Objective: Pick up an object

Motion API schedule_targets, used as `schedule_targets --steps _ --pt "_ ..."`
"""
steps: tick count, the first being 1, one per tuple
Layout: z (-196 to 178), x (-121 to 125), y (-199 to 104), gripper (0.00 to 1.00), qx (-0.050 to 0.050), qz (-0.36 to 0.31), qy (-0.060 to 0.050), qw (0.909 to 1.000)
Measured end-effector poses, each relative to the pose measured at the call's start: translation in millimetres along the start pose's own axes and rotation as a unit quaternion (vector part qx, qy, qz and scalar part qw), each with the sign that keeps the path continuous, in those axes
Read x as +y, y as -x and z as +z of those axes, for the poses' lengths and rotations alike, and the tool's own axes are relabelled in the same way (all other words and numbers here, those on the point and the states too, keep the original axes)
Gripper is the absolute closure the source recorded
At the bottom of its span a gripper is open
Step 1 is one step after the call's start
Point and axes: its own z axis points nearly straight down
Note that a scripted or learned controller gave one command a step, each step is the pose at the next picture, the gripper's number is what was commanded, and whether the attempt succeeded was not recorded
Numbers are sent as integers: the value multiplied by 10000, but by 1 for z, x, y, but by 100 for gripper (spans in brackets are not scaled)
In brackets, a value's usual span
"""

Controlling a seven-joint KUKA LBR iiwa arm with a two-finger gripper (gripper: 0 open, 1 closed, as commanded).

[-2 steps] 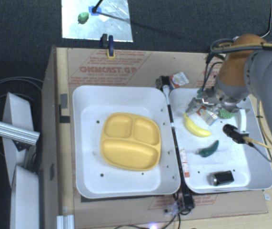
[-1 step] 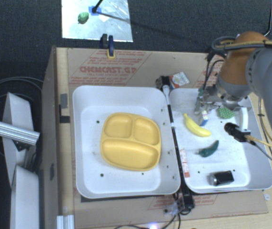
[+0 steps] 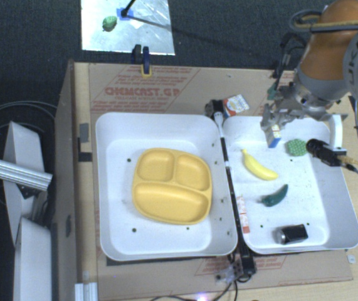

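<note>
orange and grey, the arm (image 3: 332, 49) comes in from the right and bends down over the far part of the right bin (image 3: 342, 199). the gripper (image 3: 273, 133) points down, just above the bin floor, and i see nothing between its fingers; whether they are apart or closed i cannot tell. in the same bin lie a yellow banana (image 3: 258, 167) near the gripper, a green ball (image 3: 296, 147) beside it, a dark green pepper (image 3: 275, 195) and a black can (image 3: 291, 234). the left bin (image 3: 113, 143) holds a yellow tray (image 3: 169, 185).
</note>
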Motion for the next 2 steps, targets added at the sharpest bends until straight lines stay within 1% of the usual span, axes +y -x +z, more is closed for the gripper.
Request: schedule_targets --steps 1,2 --pt "-1 0 -37 100 4 3 -28 10000" --pt "10 5 -64 100 4 2 -30 10000"
